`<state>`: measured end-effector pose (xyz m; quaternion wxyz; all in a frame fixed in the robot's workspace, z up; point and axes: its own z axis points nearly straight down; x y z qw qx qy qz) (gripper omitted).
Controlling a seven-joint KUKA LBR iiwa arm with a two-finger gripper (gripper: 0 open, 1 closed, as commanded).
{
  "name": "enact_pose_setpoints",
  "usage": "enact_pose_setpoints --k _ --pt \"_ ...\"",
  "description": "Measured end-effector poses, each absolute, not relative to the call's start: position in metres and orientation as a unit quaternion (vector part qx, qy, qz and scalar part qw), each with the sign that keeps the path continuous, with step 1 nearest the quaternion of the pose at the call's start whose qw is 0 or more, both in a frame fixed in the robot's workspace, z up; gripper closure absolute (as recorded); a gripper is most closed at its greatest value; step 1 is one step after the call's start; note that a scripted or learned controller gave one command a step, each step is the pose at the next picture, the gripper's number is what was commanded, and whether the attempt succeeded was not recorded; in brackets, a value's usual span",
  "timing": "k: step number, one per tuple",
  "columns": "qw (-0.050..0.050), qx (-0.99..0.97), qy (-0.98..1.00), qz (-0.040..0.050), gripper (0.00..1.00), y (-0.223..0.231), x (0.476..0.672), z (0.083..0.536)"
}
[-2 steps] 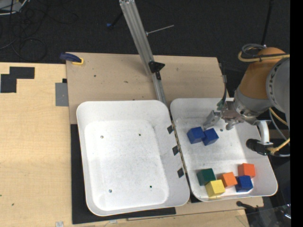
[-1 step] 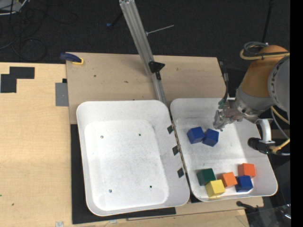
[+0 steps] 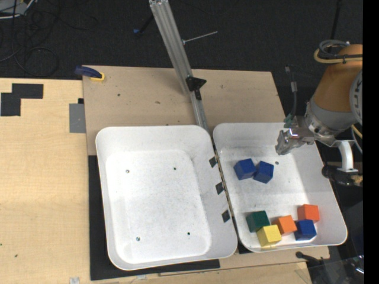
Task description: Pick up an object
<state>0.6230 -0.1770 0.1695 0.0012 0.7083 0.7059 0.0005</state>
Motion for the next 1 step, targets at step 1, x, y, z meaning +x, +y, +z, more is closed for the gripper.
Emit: enact_pose_setpoints --k 1 --pt "0.002 0.707 0.707 0.0008 1.0 -0.1783 0.6237 0.2228"
